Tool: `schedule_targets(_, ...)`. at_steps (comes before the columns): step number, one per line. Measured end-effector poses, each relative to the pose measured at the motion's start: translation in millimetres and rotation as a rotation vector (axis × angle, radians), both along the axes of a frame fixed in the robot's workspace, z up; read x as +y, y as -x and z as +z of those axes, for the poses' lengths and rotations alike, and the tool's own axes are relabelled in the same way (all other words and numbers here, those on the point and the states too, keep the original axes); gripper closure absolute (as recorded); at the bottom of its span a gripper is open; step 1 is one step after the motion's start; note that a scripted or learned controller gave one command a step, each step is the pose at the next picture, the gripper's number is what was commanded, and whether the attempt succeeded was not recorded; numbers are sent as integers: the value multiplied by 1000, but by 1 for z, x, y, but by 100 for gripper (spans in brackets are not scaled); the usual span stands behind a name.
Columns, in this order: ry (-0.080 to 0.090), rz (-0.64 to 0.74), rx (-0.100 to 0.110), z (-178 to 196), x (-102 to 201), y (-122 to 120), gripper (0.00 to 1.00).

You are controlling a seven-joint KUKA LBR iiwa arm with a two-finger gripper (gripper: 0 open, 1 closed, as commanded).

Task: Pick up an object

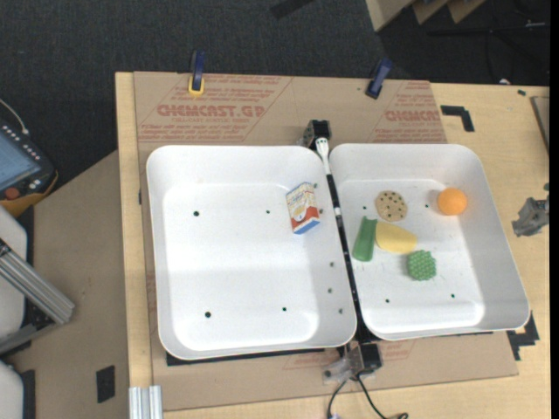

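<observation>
Right now you risk a botched pick in the right bin (489, 260), where the green block (364, 239), yellow piece (396, 239), cookie (391, 204) and green ball (422, 265) crowd together, while the pincer (529, 216) sits at the edge, its state impossible to tell.

Red lettering is printed on the brown cardboard sheet (262, 103) that lies under the two white bins. Above the left bin (166, 234) it appears to read "CHEMCAST G P", with a line of smaller red print above it, too small to read. Above the right bin (489, 234) the same red print repeats, partly hidden. A small carton (303, 209) in the left bin carries markings too blurred to read.
</observation>
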State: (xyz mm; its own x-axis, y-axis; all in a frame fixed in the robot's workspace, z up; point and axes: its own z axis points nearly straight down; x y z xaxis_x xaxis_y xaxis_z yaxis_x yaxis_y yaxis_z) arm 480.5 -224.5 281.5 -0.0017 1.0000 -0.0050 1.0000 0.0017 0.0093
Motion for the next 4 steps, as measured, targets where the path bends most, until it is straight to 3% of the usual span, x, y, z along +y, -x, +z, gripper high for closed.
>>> schedule_targets(1,-5,-2,11,-18,1,1,100)
schedule_targets(2,-2,-1,5,0,0,1,100)
schedule_targets(3,-6,-2,11,-17,1,1,100)
schedule_targets(4,-2,-1,5,3,0,1,100)
